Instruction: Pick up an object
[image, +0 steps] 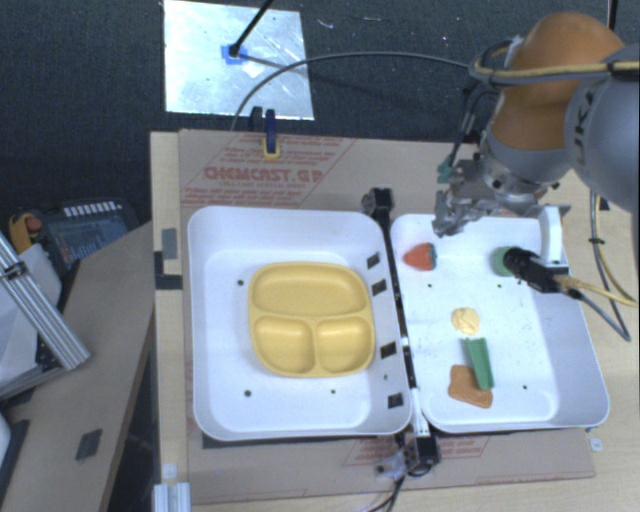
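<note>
The small red-orange strawberry-like toy (420, 257) lies near the far left corner of the right bin (580, 400), close to the divider, its long axis running roughly across the bin, with open white floor toward the near side. The gripper (450, 222) hovers just above and beside it, and whether its jaws are parted I cannot tell. Farther out lie a yellow ball (465, 320), green block (479, 362) and orange piece (468, 388); the left bin (215, 400) holds a yellow divided tray (308, 320).

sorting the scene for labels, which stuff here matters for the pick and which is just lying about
For the job: hand, red toy, pale yellow ball, green block, orange piece, right bin.

Lying about: yellow divided tray, left bin, foil sheet.
</note>
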